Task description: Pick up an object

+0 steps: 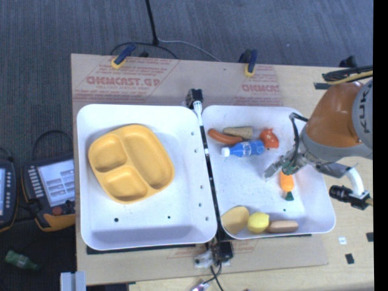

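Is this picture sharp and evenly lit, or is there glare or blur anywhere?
Camera view: soft, even light; faint shadows under the yellow tray; the white bins look bright, near washed out; small items like the bottle are slightly soft; the gripper is too blurred to read.

tray (129, 161) in left bin (91, 223), food perhaps right

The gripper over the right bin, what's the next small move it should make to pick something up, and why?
Probably a short drop straight down onto the orange carrot. The gripper sits in the right bin just above the carrot's upper end, and nothing shows between its fingers. The carrot lies apart from the blue bottle and the lemon, so it looks like the easiest target.
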`<state>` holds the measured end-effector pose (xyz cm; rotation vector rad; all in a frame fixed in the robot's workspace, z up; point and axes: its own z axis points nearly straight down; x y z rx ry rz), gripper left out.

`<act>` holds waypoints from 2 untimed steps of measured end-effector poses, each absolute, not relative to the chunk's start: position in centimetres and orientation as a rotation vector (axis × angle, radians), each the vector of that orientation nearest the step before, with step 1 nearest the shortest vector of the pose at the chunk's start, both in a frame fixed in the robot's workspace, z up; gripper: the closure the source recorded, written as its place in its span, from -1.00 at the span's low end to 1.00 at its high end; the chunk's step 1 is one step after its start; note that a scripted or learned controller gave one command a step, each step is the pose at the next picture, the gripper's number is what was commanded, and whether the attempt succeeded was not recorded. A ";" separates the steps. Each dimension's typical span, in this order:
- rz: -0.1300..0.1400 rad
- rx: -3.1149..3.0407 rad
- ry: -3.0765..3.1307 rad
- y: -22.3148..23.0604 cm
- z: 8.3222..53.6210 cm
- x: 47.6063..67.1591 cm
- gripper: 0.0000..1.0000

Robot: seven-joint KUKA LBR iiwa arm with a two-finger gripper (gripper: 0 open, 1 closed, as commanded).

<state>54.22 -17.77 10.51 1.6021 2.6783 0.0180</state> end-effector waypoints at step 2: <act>-0.003 1.446 2.760 -14.7 9.4 53.7 -1.00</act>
